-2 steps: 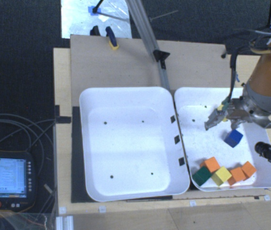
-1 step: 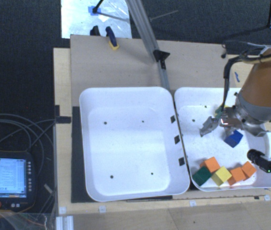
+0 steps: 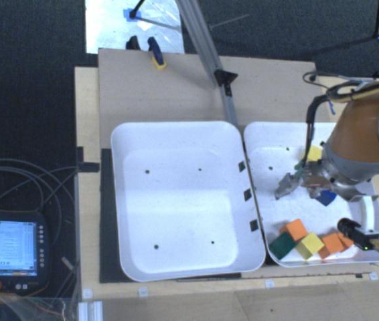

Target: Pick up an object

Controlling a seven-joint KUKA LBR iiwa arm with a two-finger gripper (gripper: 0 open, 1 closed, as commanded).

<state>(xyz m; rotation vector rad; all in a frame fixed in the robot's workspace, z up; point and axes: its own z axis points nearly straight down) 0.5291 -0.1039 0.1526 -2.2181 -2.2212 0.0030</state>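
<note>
The right bin (image 3: pixel 270 154) holds several small blocks. An orange block (image 3: pixel 296 229), a dark green block (image 3: pixel 282 247), a yellow block (image 3: pixel 309 246) and another orange block (image 3: pixel 337 244) lie clustered at its near edge. A second yellow block (image 3: pixel 314 154) and a blue block (image 3: pixel 325 197) peek out from beside the wrist. My gripper (image 3: pixel 287 185) hangs low over the middle of the right bin, pointing left, above and apart from the near cluster. The arm's orange band (image 3: pixel 363 129) covers the bin's right side.
The left bin (image 3: pixel 176 136) sits beside the right one, sharing a divider with black clips (image 3: pixel 246 194). A grey metal pole (image 3: pixel 203 39) slants in from the top. A teach pendant (image 3: pixel 10 249) with cables lies off the bench at the left.
</note>
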